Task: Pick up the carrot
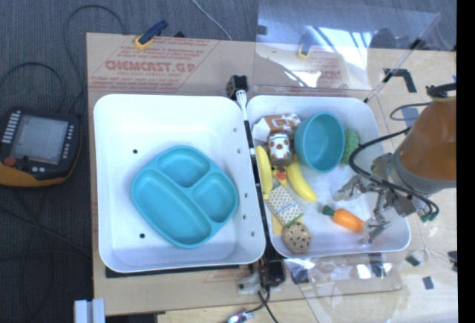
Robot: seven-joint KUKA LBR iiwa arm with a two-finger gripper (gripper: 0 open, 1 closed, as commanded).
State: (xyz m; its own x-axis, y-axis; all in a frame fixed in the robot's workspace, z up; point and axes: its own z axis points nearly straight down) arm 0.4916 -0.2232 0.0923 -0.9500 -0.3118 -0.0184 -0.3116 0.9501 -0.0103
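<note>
The carrot [346,220], orange with a small green tip pointing left, lies on the floor of the right bin [392,240] near its front right corner. My gripper [355,214] reaches in from the right below the orange-banded wrist and stands open. One finger [347,191] sits just behind the carrot, the other finger [373,228] just in front of its thick end. The carrot's thick end lies between them, and I see no contact.
Left of the carrot lie two bananas [299,181], a chocolate-chip cookie [297,237] and a checkered item [284,203]. A teal bowl [320,140] and a green item [351,142] sit behind. The left bin [119,121] holds a teal divided plate [185,195].
</note>
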